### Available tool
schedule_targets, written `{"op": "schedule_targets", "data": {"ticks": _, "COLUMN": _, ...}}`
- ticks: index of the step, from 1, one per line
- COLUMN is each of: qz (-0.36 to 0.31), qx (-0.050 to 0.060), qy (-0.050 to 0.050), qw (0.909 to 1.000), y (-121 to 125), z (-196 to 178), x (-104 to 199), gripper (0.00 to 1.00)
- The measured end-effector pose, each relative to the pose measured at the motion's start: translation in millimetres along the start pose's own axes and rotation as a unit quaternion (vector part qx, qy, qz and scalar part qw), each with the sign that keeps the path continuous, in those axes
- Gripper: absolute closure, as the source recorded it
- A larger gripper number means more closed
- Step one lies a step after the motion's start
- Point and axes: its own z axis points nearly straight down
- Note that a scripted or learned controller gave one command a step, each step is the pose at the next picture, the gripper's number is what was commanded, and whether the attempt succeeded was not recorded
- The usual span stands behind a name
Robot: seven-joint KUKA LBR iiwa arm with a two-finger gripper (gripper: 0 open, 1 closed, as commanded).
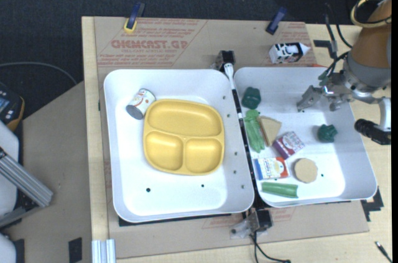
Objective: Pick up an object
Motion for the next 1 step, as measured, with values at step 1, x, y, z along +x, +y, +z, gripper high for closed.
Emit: {"op": "schedule_targets", "data": {"ticks": 1, "qz": 0.000, "qx": 0.000, "qy": 0.000, "qw": 1.0000, "y": -0.4, "z": 32.6, "x": 1.2, "gripper": 0.00}}
